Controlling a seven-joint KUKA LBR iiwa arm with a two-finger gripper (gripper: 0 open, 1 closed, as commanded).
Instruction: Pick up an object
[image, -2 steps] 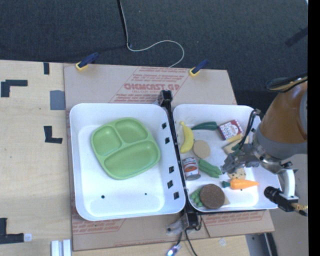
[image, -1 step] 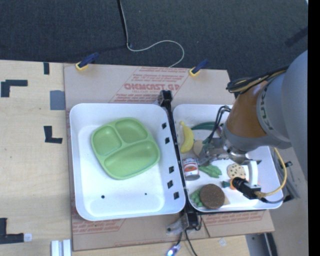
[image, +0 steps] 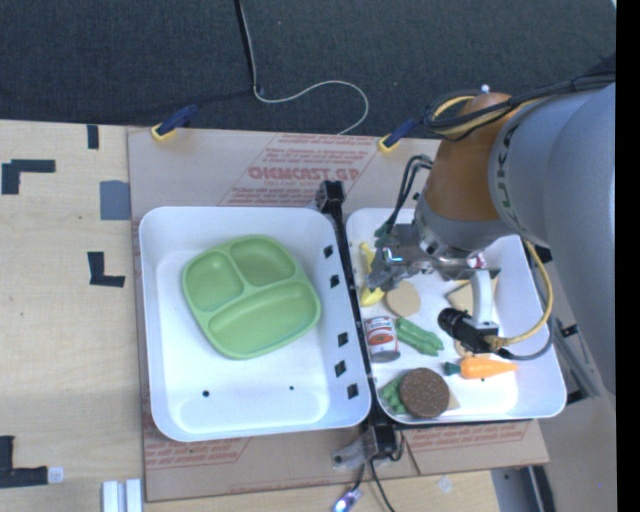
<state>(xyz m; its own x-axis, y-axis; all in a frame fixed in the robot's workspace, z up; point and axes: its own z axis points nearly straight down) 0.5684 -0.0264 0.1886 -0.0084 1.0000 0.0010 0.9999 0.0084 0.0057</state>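
Claw (image: 385, 258) low in the right bin (image: 530, 405), finger state indiscernible. Nearby yellow toy (image: 371, 296) and tan disc (image: 403, 300): apparently light, stiff, slippery; grasp across narrow sides.

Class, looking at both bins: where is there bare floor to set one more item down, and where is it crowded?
Bare floor: the left bin below and beside the green plate. Crowded: the right bin, with can, carrot, cookie and gripper.
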